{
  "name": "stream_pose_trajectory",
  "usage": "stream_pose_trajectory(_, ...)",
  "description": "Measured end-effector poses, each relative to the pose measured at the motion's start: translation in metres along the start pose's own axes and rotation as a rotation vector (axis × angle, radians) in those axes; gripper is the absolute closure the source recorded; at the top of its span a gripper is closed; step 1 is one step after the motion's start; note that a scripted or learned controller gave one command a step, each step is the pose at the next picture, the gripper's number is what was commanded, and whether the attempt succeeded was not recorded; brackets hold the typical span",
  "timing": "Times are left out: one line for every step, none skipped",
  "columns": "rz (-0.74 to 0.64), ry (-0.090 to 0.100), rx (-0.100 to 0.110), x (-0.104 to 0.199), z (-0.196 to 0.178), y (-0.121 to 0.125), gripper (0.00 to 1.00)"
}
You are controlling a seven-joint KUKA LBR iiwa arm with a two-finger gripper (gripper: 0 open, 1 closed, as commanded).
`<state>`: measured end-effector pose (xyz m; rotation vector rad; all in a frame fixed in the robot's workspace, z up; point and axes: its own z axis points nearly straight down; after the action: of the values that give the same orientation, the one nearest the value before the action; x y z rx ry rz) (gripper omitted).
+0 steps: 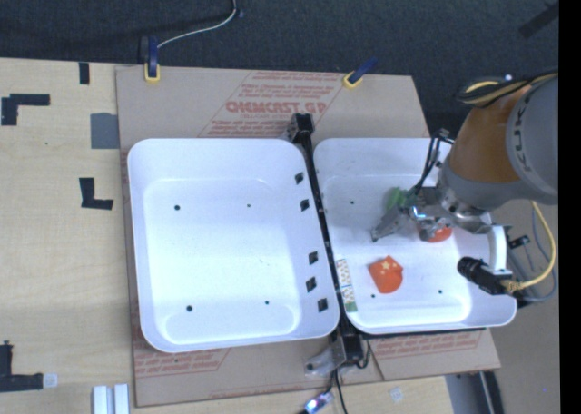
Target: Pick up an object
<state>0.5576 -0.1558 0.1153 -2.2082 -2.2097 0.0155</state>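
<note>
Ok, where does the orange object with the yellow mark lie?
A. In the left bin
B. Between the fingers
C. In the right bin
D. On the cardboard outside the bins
C: the orange object rests on the floor of the right bin, below and apart from the gripper.

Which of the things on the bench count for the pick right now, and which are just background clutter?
Job in hand:
- gripper, down in the right bin
- green object by the gripper
- orange-red object on the bin floor
- small red object under the wrist

Just lying about:
- left bin
- cardboard sheet
- blue-and-yellow clamps
- cable
</note>
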Motion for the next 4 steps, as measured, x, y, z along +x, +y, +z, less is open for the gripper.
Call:
stream_pose_trajectory(-0.002,-0.007,-0.023,-0.018,-0.031,0.057,0.00)
stream_pose_trajectory(-0.003,-0.005,-0.016,0.039,0.034,0.011,0.00)
stream_pose_trajectory(-0.003,-0.011,-0.037,0.015,-0.083,0.112,0.00)
stream_pose_trajectory(0.003,-0.012,-0.030,-0.042,-0.173,0.108,0.00)
